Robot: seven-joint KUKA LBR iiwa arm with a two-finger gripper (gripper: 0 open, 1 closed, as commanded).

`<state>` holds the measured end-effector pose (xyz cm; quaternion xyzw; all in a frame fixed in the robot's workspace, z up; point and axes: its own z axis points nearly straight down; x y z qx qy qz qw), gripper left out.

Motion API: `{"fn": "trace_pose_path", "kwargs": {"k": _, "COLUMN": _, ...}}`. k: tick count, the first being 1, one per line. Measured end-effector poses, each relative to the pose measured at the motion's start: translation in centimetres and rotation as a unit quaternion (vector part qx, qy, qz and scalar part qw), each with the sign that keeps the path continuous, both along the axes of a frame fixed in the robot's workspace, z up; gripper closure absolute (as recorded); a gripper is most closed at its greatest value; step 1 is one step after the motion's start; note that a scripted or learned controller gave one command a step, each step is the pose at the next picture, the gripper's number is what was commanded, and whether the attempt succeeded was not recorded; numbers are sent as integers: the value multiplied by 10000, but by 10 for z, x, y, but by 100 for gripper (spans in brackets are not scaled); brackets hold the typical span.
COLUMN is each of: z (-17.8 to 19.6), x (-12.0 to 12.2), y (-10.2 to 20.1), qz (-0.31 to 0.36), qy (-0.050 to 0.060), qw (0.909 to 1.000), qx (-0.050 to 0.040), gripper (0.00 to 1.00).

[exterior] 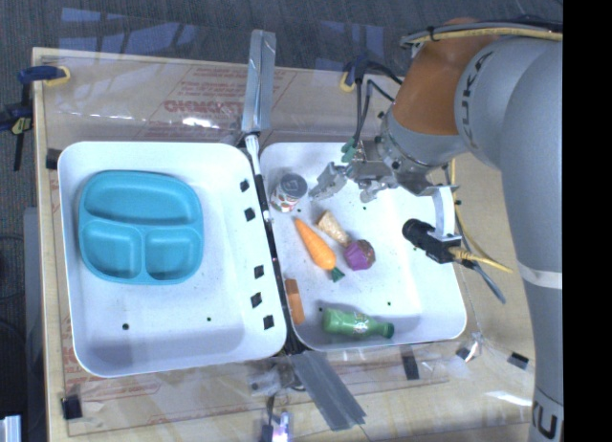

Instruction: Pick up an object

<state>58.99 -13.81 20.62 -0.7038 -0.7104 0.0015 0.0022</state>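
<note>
the grey arm [502, 96] reaches in from the right, its orange band [430, 86] sitting above the far end of the right bin [426, 308]. the end effector [331, 182] hangs over the far part of that bin, near its back wall. it is just to the right of a small round can [290, 187] with a silver top and just behind a short beige piece [333, 227]. from this angle i cannot tell whether the end effector is open or closed, and nothing is seen held in it.

all the loose things that could be picked up lie in the right bin. an orange carrot [315, 244] lies at a slant near the middle, its thick end towards the can. the beige piece lies right beside the carrot on its right, and a purple round vegetable [360, 254] rests just beyond, close to the carrot's lower end. a green bottle [356, 322] lies on its side along the near wall, well apart from the end effector. a small orange stick [295, 301] lies against the bin's left wall, near the bottle.

the left bin [96, 335] holds a blue compartment tray [141, 227], lying flat towards the back left. both bins sit side by side on the bench [115, 86], which is covered with a clear sheet.
</note>
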Motion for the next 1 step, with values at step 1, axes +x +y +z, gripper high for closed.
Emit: {"fn": "trace_pose_path", "kwargs": {"k": 1, "z": -115, "x": -26, "y": -27, "qz": 445, "qy": -7, "qw": 9990, "qx": -2, "gripper": 0}}
